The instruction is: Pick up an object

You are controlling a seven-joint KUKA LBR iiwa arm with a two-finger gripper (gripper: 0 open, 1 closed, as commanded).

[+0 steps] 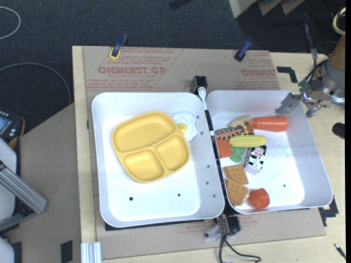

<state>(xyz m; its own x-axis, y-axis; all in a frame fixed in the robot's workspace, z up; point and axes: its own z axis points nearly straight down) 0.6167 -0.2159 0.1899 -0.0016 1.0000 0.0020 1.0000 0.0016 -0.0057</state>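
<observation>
Two white bins side by side on the counter. Left bin: yellow divided tray, with a small fried-egg toy touching its upper right edge. Right bin: toys heaped against the left wall. Orange carrot lying flat, uppermost and a little apart from the heap. Below it, corn cob across a green piece, a red-orange block just beside. Black-and-white cow carton touching the corn. Two waffles near the bottom, red tomato just beside them.

Pincer at the right bin's upper right corner, above the rim, near the carrot's blunt end but apart from it. Two grey fingers seemingly spread, though small and partly lost against the white; nothing between them.

Step in hand, by judgement: approach, no grasp made yet. Carrot likely the easiest target: closest, isolated, free space on either side. Next move calls for travel left over the carrot's middle, fingers set across its narrow width, descent to the bin floor, then closing. Risk: round body rolling away from one finger.
</observation>
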